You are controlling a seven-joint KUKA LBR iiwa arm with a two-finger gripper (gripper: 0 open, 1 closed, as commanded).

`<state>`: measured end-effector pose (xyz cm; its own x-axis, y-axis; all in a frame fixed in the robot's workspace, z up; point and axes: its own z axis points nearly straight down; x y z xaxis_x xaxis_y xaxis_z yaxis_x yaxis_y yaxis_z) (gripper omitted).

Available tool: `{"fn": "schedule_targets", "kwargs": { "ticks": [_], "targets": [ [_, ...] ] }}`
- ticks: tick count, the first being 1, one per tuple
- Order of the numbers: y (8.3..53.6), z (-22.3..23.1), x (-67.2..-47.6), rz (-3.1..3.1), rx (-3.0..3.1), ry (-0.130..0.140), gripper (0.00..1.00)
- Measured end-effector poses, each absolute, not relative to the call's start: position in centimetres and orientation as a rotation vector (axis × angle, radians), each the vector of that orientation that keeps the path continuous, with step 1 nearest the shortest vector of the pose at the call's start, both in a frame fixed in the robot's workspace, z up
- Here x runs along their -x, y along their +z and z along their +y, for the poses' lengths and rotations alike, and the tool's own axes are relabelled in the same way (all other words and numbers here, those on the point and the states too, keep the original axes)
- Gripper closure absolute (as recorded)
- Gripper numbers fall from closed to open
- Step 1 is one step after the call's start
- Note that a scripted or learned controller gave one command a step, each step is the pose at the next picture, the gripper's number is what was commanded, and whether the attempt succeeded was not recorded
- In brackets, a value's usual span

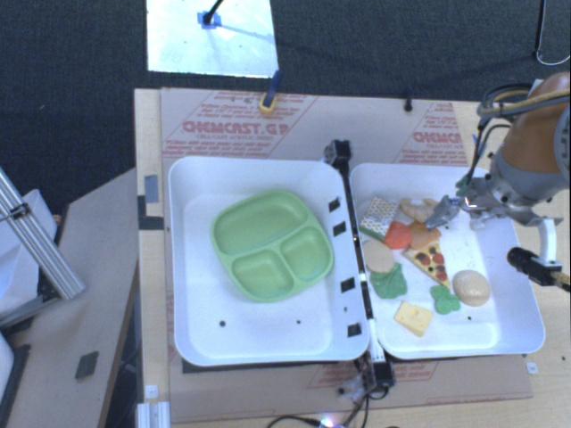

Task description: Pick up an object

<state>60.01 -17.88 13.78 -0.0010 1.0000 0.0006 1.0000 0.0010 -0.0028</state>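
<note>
The green tray (270,245) lies in the left bin (192,328). Right of it, in the right bin (522,328), the toy food clusters near the divider: pizza slice (428,262), bread roll (471,286). My gripper (440,214) hovers just above the pizza slice; whether my fingers are apart, I cannot tell.

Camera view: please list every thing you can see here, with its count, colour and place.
shallow white plastic bins: two, white, side by side on the bench
green divided plastic tray: one, light green, in the left bin
toy pizza slice: one, yellow with red dots, right bin centre
toy cheese wedge: one, yellow, right bin near edge
round toy bun: one, beige, right bin
green toy vegetables: two, green, right bin
red toy piece: one, red-orange, right bin
gripper: one, grey, low over the right bin
</note>
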Motion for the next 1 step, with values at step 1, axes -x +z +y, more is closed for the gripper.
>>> {"fn": "schedule_targets", "kwargs": {
  "ticks": [1],
  "targets": [
    [8.98,-17.79,-60.35,-2.225,2.227,-0.012,0.0]
  ]
}}
